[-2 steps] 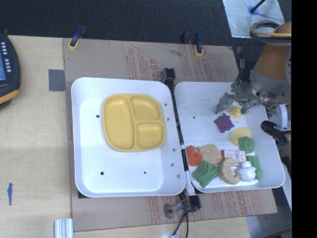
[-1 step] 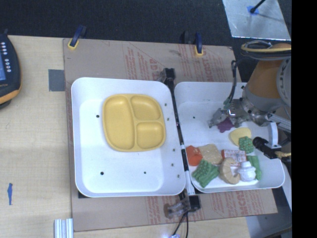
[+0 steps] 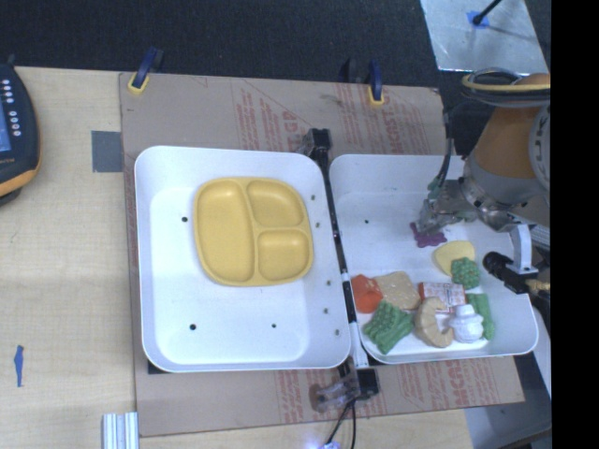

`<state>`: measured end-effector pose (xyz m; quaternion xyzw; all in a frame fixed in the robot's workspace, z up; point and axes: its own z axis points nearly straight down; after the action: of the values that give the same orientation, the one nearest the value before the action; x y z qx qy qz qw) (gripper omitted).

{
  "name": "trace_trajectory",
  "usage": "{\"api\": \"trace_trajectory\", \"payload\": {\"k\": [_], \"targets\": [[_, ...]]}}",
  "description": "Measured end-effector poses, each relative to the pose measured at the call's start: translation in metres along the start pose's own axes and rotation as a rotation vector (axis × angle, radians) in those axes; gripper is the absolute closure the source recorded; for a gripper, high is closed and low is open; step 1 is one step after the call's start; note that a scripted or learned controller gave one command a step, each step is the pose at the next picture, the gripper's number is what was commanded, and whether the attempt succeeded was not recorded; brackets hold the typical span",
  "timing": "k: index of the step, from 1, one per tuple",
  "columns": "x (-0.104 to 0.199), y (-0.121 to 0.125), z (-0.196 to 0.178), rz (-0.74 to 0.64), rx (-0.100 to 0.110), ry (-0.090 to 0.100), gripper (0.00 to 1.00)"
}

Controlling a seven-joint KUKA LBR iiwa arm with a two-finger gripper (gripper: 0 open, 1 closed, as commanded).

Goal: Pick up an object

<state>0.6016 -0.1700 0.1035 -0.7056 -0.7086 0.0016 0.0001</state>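
The right white bin (image 3: 374,190) holds a pile of toy food along its near side: a red piece (image 3: 366,294), a tan bread-like piece (image 3: 397,288), a green leafy piece (image 3: 388,326), a yellow piece (image 3: 453,253), a green broccoli-like piece (image 3: 465,271) and a small purple piece (image 3: 430,238). My gripper (image 3: 433,221) reaches down from the right, its tips just above and touching the purple piece. The arm's grey body and orange band (image 3: 510,138) hang over the bin's far right corner.
The left white bin (image 3: 168,325) carries a yellow divided plate (image 3: 253,229). Both bins rest on a brown cardboard sheet (image 3: 234,110) held by clamps. A handheld controller (image 3: 14,129) lies at the bench's left edge.
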Motion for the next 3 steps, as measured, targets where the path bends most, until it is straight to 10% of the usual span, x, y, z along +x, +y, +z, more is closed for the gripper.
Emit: {"api": "trace_trajectory", "payload": {"k": [1, 2, 3], "targets": [[0.000, 0.000, 0.000, -0.001, 0.001, -0.001, 0.00], [-0.044, -0.023, 0.012, 0.004, 0.004, 0.002, 0.00], [0.011, 0.018, 0.011, -0.007, -0.003, 0.003, 0.00]]}}
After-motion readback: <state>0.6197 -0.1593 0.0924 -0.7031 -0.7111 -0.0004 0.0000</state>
